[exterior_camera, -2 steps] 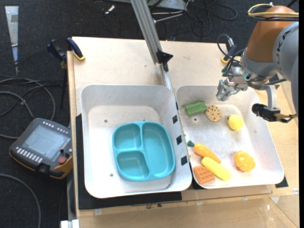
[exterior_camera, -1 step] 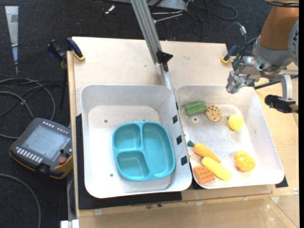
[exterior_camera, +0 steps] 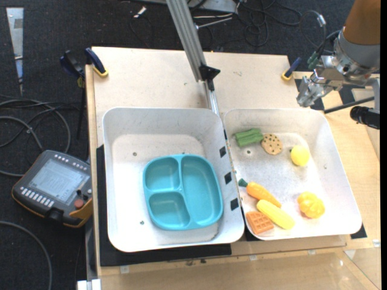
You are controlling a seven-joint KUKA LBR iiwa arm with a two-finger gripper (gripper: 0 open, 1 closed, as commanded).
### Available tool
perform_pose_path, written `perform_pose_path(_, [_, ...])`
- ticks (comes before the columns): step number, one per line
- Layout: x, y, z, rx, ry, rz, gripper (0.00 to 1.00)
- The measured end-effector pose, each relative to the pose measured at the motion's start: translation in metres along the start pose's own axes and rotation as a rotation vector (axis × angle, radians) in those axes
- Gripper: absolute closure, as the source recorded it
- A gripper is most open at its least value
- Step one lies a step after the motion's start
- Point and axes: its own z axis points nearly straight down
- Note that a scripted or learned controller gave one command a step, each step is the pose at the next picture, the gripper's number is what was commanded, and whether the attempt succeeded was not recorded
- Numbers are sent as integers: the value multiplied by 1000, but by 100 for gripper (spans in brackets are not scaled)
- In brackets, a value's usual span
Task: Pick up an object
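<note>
Toy food pieces, any of which could serve as the object to pick up, lie in the right-hand white bin [exterior_camera: 329, 139]. Near its back wall sit a green vegetable piece [exterior_camera: 248, 137], a speckled cookie [exterior_camera: 272, 144] just beside it, and a small yellow lemon [exterior_camera: 300, 156] a little further right. Toward the front lie an orange carrot [exterior_camera: 261, 192], a yellow corn cob [exterior_camera: 276, 214] touching it, a waffle square [exterior_camera: 260, 223] at the front edge, and a yellow pepper-like piece [exterior_camera: 311, 205] off to the right.

The left-hand white bin [exterior_camera: 115, 162] holds a turquoise divided plate [exterior_camera: 181, 192].

The gripper [exterior_camera: 308, 93] hangs above the bench beyond the back right corner of the right bin, well apart from every toy. Nothing is between its fingers; whether the jaws are spread or closed cannot be told from this angle.

Judging from here, the pick has not begun. Risks: the carrot, corn and waffle are crowded together, so a descent there could nudge neighbours or catch two at once. The lemon is rounded and may roll or squirt out of a pinch. Pieces close to the bin wall could leave the fingers striking the rim
</note>
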Motion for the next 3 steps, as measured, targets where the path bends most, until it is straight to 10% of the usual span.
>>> perform_pose_path(3, [138,-59,12,12,3,-4,100])
